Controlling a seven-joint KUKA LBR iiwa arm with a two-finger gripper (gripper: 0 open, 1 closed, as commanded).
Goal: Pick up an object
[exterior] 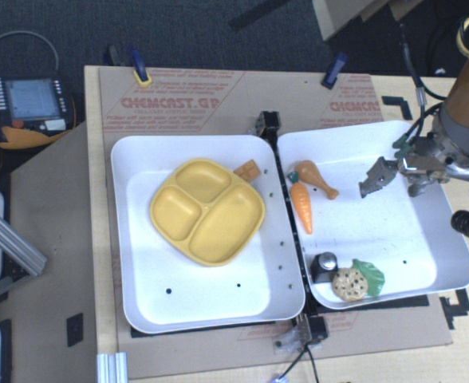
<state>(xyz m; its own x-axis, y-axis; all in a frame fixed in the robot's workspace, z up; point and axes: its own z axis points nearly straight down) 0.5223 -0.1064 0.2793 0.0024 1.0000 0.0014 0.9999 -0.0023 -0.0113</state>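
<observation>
Gripper [388, 180]: I am seeing it hovering with fingers parted, grasping nothing. Chicken leg [315, 178] and carrot [301, 207] are lying touching, leftward of it; descending there is risking pinching both or neither.

Plate [208, 211] in left bin [131, 238]; carrot [301, 207], cookie [349, 284] in right bin [426, 246].

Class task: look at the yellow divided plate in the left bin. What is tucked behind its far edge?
A small orange-brown piece pokes out behind the yellow divided plate, near its upper right rim. Its shape is partly covered by the plate, so I cannot identify it.
</observation>
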